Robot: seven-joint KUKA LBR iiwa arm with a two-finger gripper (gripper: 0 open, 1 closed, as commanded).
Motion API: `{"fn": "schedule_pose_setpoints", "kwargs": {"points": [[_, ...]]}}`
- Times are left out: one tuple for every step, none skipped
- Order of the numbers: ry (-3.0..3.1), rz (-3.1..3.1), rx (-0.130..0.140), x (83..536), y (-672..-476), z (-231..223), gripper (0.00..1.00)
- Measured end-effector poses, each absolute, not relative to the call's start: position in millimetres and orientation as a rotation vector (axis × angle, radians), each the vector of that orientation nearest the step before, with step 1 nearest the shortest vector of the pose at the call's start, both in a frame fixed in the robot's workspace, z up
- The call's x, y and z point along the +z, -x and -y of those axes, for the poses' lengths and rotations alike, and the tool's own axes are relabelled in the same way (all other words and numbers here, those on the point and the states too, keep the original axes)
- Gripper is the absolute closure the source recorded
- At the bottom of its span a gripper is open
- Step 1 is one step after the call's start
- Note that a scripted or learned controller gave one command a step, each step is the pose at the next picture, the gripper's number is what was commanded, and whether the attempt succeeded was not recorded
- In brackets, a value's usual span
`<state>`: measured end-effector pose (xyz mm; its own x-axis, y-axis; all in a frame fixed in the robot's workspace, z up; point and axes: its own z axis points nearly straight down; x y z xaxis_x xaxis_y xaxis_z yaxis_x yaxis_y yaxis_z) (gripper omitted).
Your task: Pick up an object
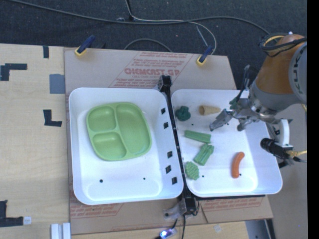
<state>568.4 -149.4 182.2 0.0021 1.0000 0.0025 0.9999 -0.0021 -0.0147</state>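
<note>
The right bin (264,185) holds several toy foods: a dark green broccoli piece (183,114), a tan cone (209,109), a green bar (197,136), a ridged green piece (204,154), a round green piece (192,171) and an orange carrot-like piece (237,164). My gripper (230,123) hangs over the upper right part of this bin, right of the cone. Its two fingers are spread apart with nothing between them.
The left bin (79,183) holds a light green divided plate (118,130). A black divider with clips (172,143) runs between the bins. Yellow-blue clamps (84,46) (205,56) and black cables (149,21) lie at the back of the cardboard sheet.
</note>
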Motion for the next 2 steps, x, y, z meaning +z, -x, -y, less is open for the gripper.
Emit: {"fn": "schedule_pose_setpoints", "kwargs": {"points": [[2.219, 2.222, 0.002, 189, -571.6, 149, 0.00], [2.217, 2.220, 0.006, 142, -563.8, 145, 0.00]]}}
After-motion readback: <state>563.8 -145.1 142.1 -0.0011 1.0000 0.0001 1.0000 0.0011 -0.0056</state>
